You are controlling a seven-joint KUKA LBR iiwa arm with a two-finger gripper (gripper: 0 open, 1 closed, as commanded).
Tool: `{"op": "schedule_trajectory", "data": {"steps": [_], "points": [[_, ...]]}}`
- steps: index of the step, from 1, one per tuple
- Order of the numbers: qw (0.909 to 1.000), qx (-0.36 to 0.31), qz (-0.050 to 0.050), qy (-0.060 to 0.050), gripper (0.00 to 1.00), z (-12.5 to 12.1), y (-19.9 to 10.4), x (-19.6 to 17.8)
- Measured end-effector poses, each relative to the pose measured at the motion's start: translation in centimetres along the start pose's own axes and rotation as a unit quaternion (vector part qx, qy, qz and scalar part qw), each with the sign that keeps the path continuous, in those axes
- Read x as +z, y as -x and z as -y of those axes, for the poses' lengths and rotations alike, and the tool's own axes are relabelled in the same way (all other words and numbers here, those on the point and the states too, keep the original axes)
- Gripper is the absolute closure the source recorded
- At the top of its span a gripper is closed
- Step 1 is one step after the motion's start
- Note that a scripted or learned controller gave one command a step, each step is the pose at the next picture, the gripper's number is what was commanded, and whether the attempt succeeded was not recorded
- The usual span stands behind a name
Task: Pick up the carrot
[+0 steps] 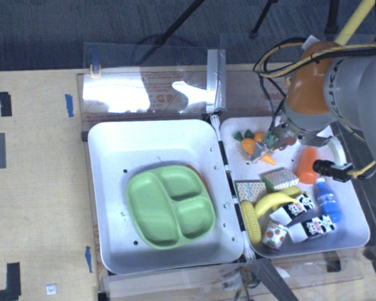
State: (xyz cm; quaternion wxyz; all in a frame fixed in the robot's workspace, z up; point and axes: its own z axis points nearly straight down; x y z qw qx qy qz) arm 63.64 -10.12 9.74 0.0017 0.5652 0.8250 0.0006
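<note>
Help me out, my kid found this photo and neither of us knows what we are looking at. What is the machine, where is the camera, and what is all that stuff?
It is a robot arm, grey with an orange band, photographed by one fixed camera looking down from above. It reaches in from the right over two white bins. The left bin holds a green divided plate. The right bin holds toy food: a carrot, a banana, corn and a blue bottle. The gripper sits right beside the carrot; whether it grips it is unclear.
</note>
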Motion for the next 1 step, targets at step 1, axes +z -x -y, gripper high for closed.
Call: {"op": "schedule_trajectory", "data": {"steps": [1], "points": [[0.9984,0.053,-0.007,-0.02,1.0,-5.61,-8.19,-7.71]]}}
